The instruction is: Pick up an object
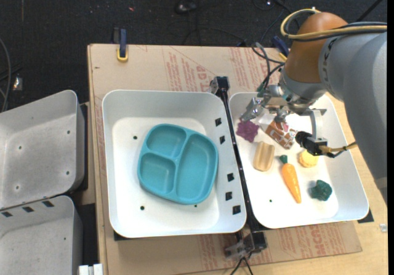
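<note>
My gripper (278, 119) hangs low over the back half of the right bin (345, 206), under the orange-banded wrist. Just below it lies a red-and-white toy (281, 135); whether the gripper touches it is unclear. A purple toy (247, 130) sits to its left near the bin's wall. In front of these lie a beige cylinder (264, 156), an orange carrot (291, 182), a yellow piece (307, 159) and a dark green broccoli-like piece (320, 190).
The left bin (123, 206) holds a teal divided plate (178, 163). A black clamp rail (233, 144) runs between the bins. The grey arm covers the right bin's back right corner. Grey trays (37, 138) lie off the bench to the left.
</note>
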`<state>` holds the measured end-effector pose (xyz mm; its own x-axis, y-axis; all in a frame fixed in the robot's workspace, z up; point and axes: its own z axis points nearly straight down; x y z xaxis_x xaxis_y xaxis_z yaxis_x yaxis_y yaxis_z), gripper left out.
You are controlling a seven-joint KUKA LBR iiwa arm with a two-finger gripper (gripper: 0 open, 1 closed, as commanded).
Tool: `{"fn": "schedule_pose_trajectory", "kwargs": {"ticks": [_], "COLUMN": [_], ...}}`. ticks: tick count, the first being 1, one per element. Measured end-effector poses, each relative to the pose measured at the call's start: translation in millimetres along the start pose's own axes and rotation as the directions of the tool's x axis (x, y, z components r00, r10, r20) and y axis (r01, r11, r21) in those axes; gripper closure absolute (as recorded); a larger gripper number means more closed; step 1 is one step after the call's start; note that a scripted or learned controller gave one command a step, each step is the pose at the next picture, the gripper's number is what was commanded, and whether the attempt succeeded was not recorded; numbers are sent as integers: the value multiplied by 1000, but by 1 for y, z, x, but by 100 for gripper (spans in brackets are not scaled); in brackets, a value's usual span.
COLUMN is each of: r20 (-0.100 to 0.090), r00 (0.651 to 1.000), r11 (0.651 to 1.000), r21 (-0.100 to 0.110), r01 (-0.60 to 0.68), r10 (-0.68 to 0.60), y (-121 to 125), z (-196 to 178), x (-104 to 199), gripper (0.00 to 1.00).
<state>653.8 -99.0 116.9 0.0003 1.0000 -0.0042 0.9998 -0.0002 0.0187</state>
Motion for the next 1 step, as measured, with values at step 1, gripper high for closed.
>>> {"fn": "schedule_pose_trajectory", "kwargs": {"ticks": [1], "r20": [4], "r00": [1000], "r11": [1000], "r21": [-7], "r01": [0], "r10": [0], "y": [2], "z": [-9], "x": [-1], "gripper": [100]}}
